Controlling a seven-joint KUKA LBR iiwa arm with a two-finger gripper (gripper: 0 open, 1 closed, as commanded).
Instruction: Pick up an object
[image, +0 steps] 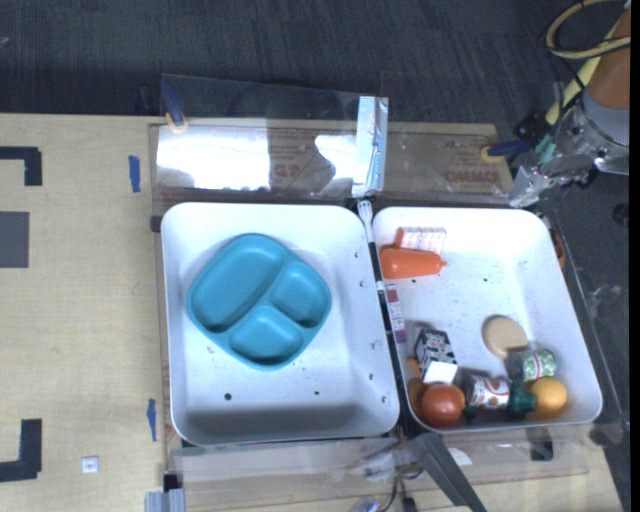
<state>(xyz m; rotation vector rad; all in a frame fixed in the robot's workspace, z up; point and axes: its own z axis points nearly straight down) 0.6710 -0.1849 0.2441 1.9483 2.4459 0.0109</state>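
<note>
The right white bin holds several small items. An orange carrot lies near its far left corner, with a pink and white box just behind it. A tan round disc sits toward the right. Along the front edge are a red tomato, a red-labelled can, a green can, an orange ball and a black and white carton. My gripper hangs beyond the bin's far right corner, outside the bin and apart from every item.
The left white bin contains a blue divided plate. A clear plastic sheet stands behind the bins. Yellow cables loop at the top right by the arm. Tan bench surface lies to the left.
</note>
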